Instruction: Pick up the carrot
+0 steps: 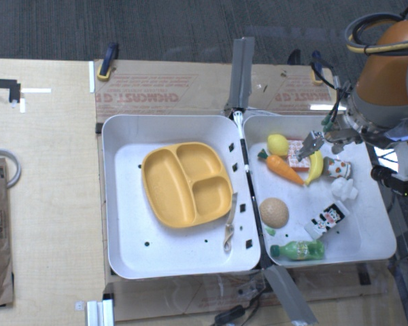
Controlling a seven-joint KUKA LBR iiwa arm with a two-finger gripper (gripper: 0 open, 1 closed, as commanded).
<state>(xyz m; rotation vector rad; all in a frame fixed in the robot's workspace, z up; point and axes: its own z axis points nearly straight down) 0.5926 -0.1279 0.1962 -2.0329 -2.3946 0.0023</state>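
Carrot (284,169) lies in right bin (377,246).

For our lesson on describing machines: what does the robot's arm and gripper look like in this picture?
The arm is rounded, orange on top with grey casing below, and a pale cable loops over its top. At its end sits a small metallic grey gripper, built from thin dark-and-silver parts.

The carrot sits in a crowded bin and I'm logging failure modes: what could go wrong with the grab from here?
1. The carrot lies close to the lemon and banana, so the gripper may knock or grab those instead.
2. Its tapered shape might slip from the fingers.
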